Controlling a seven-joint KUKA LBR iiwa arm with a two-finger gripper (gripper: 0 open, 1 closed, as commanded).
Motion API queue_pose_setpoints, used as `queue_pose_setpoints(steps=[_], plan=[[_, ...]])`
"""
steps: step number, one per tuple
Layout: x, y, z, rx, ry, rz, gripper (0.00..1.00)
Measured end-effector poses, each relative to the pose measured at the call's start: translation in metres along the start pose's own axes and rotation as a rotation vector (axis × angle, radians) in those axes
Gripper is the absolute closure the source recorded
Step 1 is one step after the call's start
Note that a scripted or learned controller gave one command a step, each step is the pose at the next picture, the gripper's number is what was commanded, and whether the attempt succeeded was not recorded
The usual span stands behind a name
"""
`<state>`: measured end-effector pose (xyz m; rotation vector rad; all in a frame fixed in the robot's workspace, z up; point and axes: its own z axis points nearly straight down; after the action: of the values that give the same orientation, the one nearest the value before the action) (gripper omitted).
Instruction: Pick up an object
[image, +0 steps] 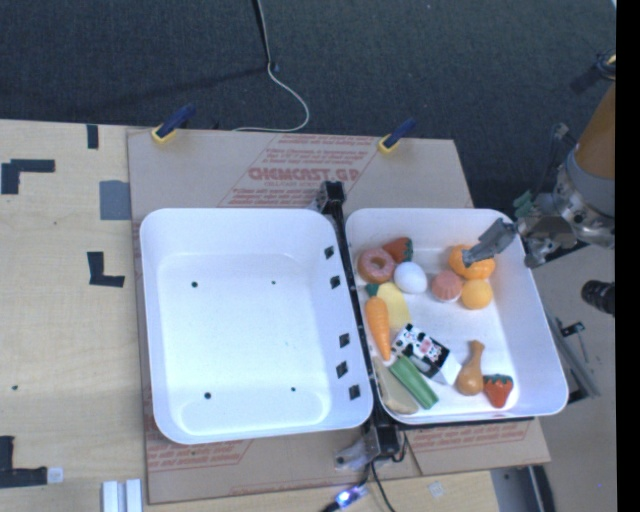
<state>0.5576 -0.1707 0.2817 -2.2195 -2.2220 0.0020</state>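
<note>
1. At the right bin's (540, 330) far right corner, the gripper (494, 240) is poised over an orange fruit (468, 262).
2. The fruit is seen directly beneath the fingertips, slightly leftward.
3. Whether anything is clasped cannot be told.

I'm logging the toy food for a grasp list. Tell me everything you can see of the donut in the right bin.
The donut is a small ring with a clear centre hole, pinkish-brown on top as if glazed, and looks like smooth plastic. It lies flat on the floor of the right bin, in the upper left part near the divider between the bins. A red and green piece sits right behind it, and the white egg lies close by on its right.
</note>
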Motion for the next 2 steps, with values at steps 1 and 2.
queue_pose_setpoints(steps=[1, 2], plan=[[0.05, 0.001, 0.146, 0.014, 0.006, -0.003, 0.0], [0.077, 0.039, 0.2, 0.0, 0.0, 0.0, 0.0]])
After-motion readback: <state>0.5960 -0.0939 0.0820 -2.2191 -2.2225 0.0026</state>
